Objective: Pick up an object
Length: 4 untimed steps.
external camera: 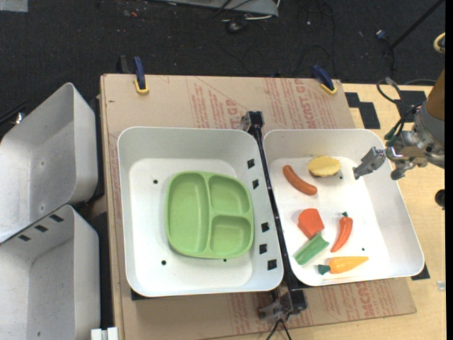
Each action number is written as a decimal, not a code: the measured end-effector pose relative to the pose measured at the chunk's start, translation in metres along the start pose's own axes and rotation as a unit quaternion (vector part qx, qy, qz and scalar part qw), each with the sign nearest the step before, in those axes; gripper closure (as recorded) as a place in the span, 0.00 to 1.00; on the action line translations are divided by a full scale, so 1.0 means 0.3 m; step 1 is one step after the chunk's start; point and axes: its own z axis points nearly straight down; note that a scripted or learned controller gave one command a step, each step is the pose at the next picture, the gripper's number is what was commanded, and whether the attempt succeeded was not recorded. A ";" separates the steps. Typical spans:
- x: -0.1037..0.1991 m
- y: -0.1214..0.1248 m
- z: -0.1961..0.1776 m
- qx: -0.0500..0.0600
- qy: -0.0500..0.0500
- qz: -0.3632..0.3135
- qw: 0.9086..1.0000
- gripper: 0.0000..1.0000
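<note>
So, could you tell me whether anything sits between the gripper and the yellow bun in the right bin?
Nothing visible does. The gripper is at the right bin's upper right, and the bun lies to its left across bare white floor. The sausage lies beyond the bun.

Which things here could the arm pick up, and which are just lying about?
Candidates, all in the right bin:
sausage, bun, red block, green block, chili, carrot; gripper above the bin's right rim.

Lying about:
green tray in the left bin, blue clamps.
</note>
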 end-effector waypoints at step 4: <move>-0.003 -0.019 0.087 -0.004 -0.001 0.000 1.000 1.00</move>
